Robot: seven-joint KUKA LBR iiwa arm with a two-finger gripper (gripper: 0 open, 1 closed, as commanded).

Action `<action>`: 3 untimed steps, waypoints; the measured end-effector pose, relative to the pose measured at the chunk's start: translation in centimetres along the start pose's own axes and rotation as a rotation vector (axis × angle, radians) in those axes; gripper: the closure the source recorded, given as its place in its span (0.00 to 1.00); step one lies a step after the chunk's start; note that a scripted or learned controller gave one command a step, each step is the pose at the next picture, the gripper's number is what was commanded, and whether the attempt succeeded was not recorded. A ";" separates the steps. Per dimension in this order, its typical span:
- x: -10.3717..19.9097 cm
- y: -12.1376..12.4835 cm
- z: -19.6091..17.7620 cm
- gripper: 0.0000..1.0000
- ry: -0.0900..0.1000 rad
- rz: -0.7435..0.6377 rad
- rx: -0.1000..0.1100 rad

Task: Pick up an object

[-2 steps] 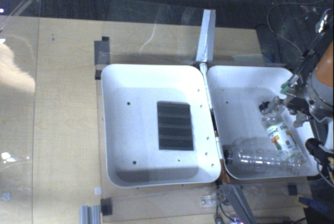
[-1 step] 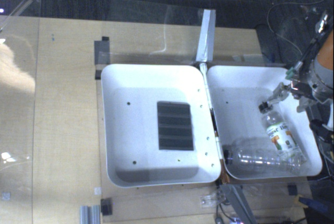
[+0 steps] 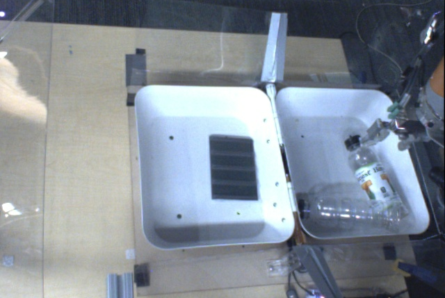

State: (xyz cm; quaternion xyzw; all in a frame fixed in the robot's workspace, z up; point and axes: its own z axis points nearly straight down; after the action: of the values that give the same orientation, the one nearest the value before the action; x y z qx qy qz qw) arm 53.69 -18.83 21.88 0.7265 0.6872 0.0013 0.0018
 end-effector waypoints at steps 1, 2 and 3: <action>-0.4 2.8 11.5 0.00 0.001 -0.106 0.001; -1.4 1.9 13.0 0.00 0.000 -0.179 -0.011; -1.3 4.7 13.0 0.00 -0.001 -0.193 -0.008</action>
State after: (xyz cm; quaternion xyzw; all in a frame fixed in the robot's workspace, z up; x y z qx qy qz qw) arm 58.33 -20.41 8.86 0.6571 0.7538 0.0035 0.0051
